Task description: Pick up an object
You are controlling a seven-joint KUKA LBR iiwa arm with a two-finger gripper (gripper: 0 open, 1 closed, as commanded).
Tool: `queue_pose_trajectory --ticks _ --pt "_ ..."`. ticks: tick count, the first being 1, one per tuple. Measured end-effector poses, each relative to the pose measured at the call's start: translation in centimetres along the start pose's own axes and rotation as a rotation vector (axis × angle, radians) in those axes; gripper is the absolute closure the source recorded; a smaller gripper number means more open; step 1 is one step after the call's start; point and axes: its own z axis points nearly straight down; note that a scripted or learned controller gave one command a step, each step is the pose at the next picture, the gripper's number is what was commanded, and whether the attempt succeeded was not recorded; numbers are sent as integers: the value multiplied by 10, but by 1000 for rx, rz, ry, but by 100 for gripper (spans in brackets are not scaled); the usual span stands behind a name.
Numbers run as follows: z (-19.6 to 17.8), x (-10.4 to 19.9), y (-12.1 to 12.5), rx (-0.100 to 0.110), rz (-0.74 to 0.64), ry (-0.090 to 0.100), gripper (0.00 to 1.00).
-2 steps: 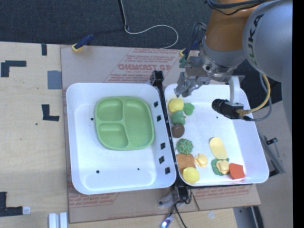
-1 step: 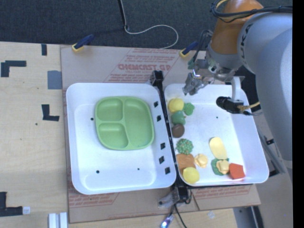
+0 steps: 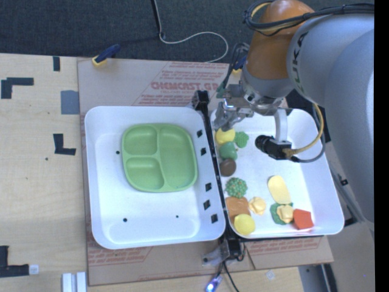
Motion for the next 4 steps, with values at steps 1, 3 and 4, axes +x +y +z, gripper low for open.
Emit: queue_pose_trajectory --ticks 1,3,4 --pt "-40 57 7 -6 -1 0 100" --pt "37 -93 -5 -3 9 -4 100" --pt "38 -17 -35 1 -1 1 100"
